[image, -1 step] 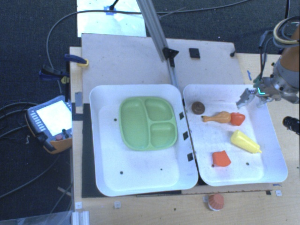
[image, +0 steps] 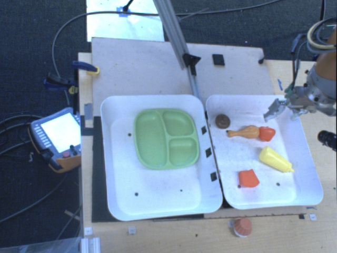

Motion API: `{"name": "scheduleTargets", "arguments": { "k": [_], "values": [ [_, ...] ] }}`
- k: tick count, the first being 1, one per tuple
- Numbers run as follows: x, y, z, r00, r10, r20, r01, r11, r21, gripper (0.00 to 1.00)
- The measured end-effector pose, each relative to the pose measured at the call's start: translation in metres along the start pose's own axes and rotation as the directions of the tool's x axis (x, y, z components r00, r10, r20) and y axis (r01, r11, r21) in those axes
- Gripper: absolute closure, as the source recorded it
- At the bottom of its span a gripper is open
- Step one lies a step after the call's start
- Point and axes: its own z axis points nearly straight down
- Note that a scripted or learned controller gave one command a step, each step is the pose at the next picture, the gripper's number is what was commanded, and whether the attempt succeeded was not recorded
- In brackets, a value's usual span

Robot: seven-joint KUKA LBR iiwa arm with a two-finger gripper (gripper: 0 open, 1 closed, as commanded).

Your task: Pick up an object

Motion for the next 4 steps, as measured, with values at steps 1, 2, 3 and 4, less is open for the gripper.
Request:
{"name": "scheduleTargets", "arguments": {
  "k": [1,2,3,4],
  "values": [
    [-0.002,0.002,0.042,1.000,0.002,0.000,-0.002,1.000,0.002,0.00],
    [0.003,0.005,0.102,1.000,0.002,0.000,-0.002,1.000,0.002,0.00],
    [0.003,0.007,0.146,1.000,0.003,0.001,-0.003,1.000,-0.003,0.00],
    [0.002,0.008,0.133,1.000,0.003,0.003,-0.003,1.000,-0.009,1.00]
  ]
}}
